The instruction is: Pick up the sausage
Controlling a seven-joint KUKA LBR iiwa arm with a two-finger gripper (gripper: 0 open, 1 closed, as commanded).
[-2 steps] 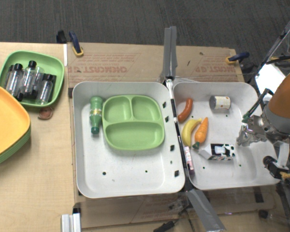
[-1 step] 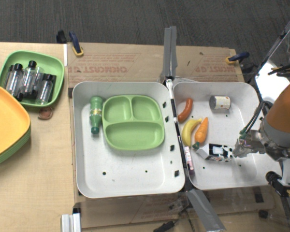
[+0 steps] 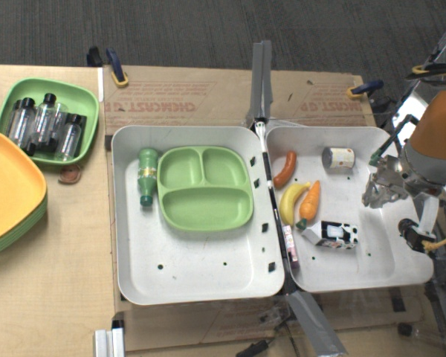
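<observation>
So the claw is hanging over the right bin's right edge, can't tell its state, and is needing to cross left toward the sausage lying beside the banana.

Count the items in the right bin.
5: sausage top left, banana and carrot below it, small can at top, cow-print carton lower middle. The gripper may hide more.

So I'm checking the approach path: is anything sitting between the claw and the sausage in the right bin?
Partly. The claw is at the right bin's right side; the sausage lies near its left wall. The small can lies roughly between them, and the carrot and banana sit just below the line.
</observation>
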